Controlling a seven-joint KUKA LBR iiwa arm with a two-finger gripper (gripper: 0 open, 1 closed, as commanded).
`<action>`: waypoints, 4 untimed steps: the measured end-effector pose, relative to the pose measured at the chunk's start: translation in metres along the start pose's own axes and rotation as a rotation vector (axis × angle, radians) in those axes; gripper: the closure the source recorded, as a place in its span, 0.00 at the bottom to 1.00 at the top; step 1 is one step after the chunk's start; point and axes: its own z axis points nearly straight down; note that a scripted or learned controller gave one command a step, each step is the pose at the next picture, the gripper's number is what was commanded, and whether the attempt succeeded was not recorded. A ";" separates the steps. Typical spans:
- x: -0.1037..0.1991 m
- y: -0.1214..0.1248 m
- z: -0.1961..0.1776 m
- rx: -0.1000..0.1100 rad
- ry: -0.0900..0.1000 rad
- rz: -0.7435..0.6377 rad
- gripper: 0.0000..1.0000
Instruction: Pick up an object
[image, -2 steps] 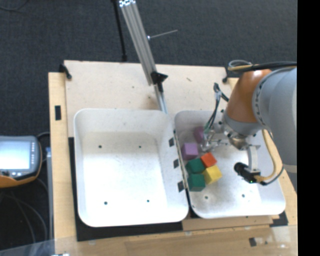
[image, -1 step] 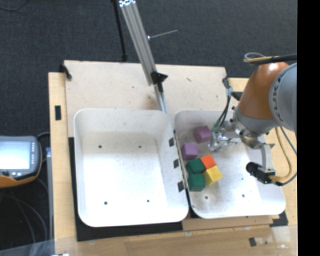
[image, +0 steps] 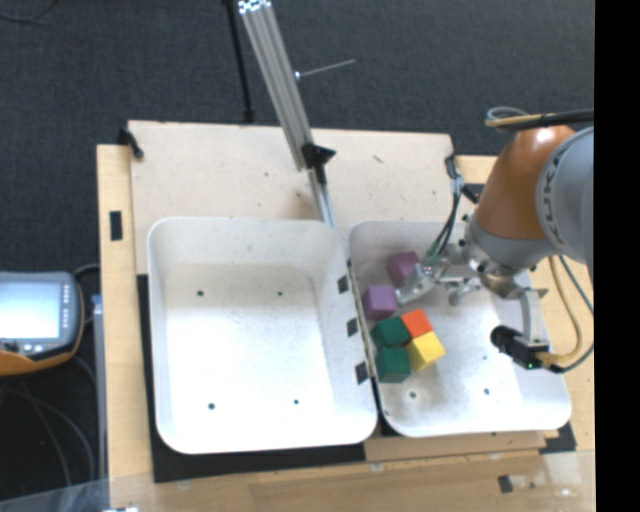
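The metal pincer (image: 420, 285) hung over the right smooth white plastic bin (image: 520, 415), its finger spread impossible to tell. Just beside its tip sat two matte purple cubes (image: 380, 300) (image: 403, 266). A little below clustered blocky cubes: orange (image: 417, 324), yellow (image: 427, 348), two green (image: 392, 331) (image: 393, 364).

Robotics lab: white bins (image: 250, 240) on plywood bench (image: 200, 170), aluminium mast (image: 285, 90).
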 end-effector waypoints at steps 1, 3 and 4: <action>0.014 -0.070 0.020 0.005 0.000 0.000 0.00; 0.011 -0.029 0.053 0.001 -0.002 0.000 0.00; 0.024 0.028 0.064 -0.003 -0.001 -0.007 0.00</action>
